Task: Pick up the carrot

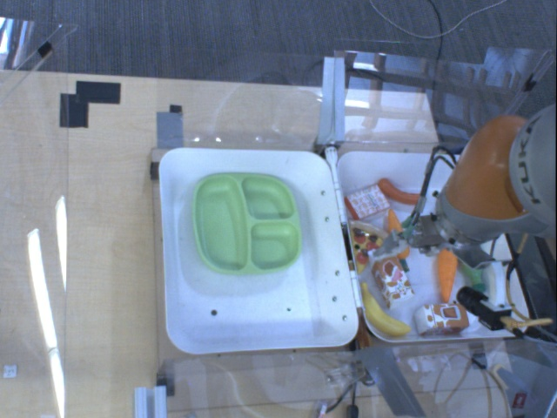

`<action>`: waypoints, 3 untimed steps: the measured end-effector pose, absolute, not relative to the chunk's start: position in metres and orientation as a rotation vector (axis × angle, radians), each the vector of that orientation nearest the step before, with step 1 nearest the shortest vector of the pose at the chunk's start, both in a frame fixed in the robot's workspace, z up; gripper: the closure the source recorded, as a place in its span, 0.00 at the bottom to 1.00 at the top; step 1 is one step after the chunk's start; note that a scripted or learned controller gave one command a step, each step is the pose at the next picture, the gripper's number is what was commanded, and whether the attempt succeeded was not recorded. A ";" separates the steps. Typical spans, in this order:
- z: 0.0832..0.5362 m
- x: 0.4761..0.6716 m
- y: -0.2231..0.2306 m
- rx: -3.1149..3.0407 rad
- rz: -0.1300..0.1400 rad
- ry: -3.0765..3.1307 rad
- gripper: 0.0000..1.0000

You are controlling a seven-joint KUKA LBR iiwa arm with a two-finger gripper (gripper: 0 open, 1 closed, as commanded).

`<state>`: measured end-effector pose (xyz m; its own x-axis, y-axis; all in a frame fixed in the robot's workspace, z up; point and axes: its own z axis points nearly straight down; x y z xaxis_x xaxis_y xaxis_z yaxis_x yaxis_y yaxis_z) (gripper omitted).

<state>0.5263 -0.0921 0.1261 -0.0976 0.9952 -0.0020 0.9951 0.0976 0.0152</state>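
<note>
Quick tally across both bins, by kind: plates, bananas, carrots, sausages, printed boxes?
plate: 1
banana: 1
carrot: 1
sausage: 1
printed boxes: 3
Total: 7

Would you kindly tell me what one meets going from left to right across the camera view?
First the green divided plate, then the banana, then the carrot.
</note>
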 end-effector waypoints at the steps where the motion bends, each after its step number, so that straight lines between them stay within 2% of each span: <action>1: 0.197 0.603 -0.081 2.271 0.003 2.167 0.00; 2: 0.099 0.586 -0.121 2.290 0.013 2.130 0.00; 3: 0.107 0.588 -0.119 2.287 0.014 2.137 1.00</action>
<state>0.5876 -0.1192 0.1068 0.0678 0.9977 -0.0012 0.9976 -0.0678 0.0147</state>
